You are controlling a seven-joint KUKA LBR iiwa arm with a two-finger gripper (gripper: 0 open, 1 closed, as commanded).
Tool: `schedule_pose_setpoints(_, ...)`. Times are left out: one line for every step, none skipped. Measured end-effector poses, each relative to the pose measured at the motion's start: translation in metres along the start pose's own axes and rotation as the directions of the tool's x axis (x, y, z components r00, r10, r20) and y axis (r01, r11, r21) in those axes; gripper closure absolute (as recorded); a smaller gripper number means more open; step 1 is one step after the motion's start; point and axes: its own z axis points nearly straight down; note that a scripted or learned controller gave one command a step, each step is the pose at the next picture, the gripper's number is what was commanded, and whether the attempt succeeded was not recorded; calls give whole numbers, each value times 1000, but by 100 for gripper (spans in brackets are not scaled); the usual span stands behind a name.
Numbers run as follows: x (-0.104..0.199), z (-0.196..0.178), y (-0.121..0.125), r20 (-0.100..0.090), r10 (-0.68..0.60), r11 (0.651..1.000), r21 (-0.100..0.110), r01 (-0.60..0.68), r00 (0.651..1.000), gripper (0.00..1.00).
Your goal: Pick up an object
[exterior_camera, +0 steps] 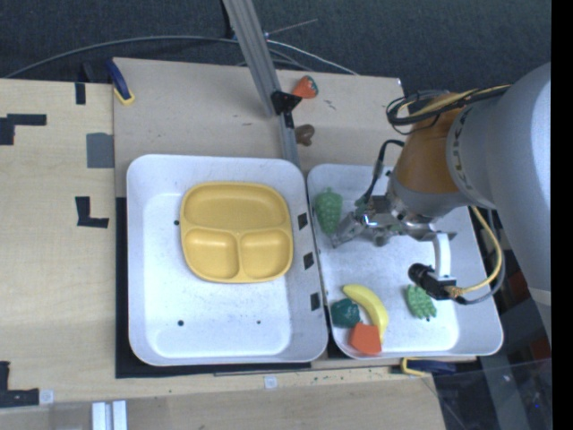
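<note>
Camera view: I'm hovering the gripper low in the right bin, jaws spreading, pinching nothing. Green fruit is sitting at its 11 o'clock, just beside; I'm judging it the target.

No text, label, brand, number or sign can be read anywhere in this view. The black tape marks on the bench are only plain shapes, not letters. The yellow tray and the two white bins have no print on them that is visible at this sharpness.
</note>
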Motion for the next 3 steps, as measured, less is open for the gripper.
schedule_pose_setpoints(1,-14,2,-1,-2,1000,-5,2,1000,100)
schedule_pose_setpoints(7,-75,6,1,-1,1000,-13,1,1000,100)
schedule_pose_setpoints(7,-114,7,0,0,1000,-12,0,1000,100)
